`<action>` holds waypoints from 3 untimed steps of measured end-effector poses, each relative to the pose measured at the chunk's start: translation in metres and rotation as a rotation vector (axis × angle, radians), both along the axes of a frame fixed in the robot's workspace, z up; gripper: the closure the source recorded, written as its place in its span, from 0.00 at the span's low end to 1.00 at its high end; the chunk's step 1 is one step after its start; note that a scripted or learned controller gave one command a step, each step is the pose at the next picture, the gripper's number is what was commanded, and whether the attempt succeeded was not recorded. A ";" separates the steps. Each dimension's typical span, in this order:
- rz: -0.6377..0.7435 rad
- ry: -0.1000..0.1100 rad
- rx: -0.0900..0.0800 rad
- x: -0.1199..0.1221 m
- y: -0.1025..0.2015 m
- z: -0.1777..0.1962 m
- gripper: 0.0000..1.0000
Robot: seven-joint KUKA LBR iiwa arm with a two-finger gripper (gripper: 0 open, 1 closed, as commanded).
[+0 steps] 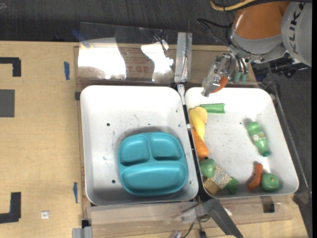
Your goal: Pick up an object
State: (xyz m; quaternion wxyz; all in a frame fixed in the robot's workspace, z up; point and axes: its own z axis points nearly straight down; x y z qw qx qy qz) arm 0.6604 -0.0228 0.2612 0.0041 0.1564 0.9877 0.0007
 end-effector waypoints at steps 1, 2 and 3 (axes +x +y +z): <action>0.208 0.004 -0.001 -0.010 0.017 -0.009 1.00; 0.283 -0.004 -0.002 -0.006 0.019 0.027 1.00; 0.538 -0.003 -0.004 0.005 0.014 0.040 1.00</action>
